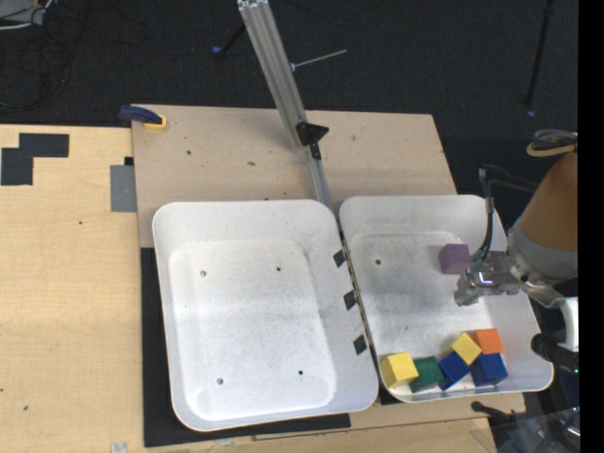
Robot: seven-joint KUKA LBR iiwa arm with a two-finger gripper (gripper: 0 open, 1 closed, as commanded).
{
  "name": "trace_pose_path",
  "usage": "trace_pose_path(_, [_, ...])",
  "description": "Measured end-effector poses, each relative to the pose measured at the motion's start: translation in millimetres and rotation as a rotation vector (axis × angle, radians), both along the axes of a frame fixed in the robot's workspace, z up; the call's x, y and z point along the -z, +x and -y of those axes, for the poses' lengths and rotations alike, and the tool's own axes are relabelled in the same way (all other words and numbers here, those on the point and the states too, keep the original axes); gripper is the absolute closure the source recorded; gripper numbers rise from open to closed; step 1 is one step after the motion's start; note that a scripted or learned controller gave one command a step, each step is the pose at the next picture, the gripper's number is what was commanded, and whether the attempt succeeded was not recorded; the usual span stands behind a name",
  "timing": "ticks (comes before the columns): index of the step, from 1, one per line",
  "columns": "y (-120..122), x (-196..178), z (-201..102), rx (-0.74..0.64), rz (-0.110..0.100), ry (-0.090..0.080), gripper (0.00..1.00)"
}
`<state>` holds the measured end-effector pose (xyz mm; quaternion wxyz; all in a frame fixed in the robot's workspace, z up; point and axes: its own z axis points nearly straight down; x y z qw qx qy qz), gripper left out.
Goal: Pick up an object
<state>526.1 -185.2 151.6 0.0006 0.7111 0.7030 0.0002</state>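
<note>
The bench (236,159) carries two shallow white bins side by side. The left bin (179,243) offers a broad bare floor marked by a few dark dots, with open room from rim to rim. The right bin (396,225) is bare over its far and middle floor; its things gather along the near edge and by the right rim. A narrow seam with three small black clips (347,298) joins the two bins. A slanted aluminium rail (278,74) rises from behind the bins toward the far edge of the bench.

The arm (552,220), grey with an orange band, comes in over the right bin's right rim. Its gripper (469,289) hangs low above the floor near that rim; how far the claw stands open cannot be told, and nothing can be seen between its tips.

No writing or labels can be read anywhere.

A purple block (454,257) lies just beside the gripper, on its far side; whether they touch is unclear. Along the near edge of the right bin sits a cluster: a yellow block (400,367) toward the near-left corner, a green block (427,373) touching it, then a blue block (453,370), a second yellow block (465,347), an orange block (488,340) and another blue block (489,369) toward the near-right corner, packed closely together.
</note>
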Motion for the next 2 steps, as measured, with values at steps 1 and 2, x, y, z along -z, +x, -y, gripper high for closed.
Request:
trace_pose_path(1, [-9.4,-45.8,-0.8,-0.006,-0.004,0.001,1.0])
trace_pose_path(2, [-12.6,-105.4,7.3,-0.014,0.003,-0.001,1.0])
